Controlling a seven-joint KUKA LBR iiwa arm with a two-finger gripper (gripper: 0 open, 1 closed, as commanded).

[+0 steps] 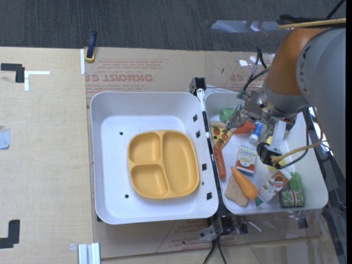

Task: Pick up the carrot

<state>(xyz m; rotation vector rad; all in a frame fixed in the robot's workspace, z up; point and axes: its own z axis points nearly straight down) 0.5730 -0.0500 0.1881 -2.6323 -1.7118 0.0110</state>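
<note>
The carrot (245,182) lies bare at six o'clock in the right bin (314,176); the gripper (246,116) hovers at twelve, its grasp impossible to tell, wrist hiding items

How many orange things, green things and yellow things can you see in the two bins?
Orange: 1, the carrot.
Green: 2, one green item at the far end of the right bin and one green item at its near corner.
Yellow: 1, the divided plate in the left bin.
Total: 4.
</note>
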